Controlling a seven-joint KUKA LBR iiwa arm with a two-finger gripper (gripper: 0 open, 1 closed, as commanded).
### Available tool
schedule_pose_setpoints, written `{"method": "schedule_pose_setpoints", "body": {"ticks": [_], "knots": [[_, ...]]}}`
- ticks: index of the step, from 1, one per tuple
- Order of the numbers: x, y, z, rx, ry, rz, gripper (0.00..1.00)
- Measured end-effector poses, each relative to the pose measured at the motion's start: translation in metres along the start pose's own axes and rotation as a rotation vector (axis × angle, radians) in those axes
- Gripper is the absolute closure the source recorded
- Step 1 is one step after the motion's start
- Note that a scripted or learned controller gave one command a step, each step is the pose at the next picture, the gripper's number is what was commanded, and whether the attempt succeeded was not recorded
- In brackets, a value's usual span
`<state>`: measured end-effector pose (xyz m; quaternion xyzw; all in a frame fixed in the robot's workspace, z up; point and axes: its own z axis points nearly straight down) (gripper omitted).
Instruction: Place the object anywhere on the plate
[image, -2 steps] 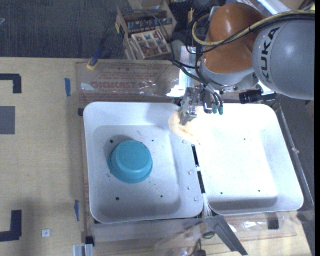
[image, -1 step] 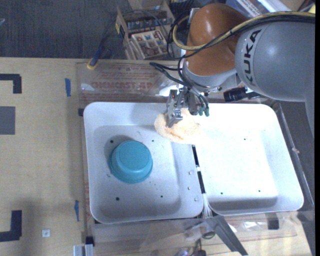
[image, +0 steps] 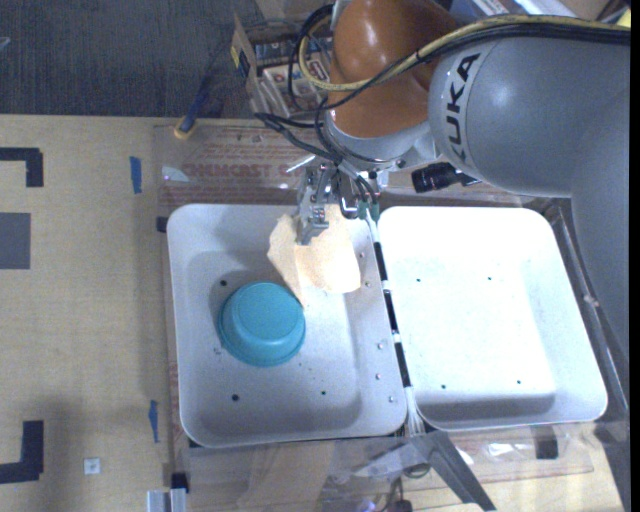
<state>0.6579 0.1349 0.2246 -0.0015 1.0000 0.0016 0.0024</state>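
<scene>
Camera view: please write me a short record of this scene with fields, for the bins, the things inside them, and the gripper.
left bin: holds a blue bowl and a pale yellow cloth-like object
blue bowl: upside down, near the middle of the left bin
pale object: at the top right part of the left bin, next to the bowl
right bin: white, beside the left bin
gripper: over the top edge of the pale object, fingers pointing down
grasp: cannot tell if the object is held
plate: cannot identify one with certainty
</scene>
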Motion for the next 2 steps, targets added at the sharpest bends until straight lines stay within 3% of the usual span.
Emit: {"method": "schedule_pose_setpoints", "body": {"ticks": [1,2], "knots": [[0.0002,0.0525,0.0011,0.0,0.0,0.001,1.0],[0.0,0.0525,0.0005,-0.001,-0.001,0.001,0.0]]}}
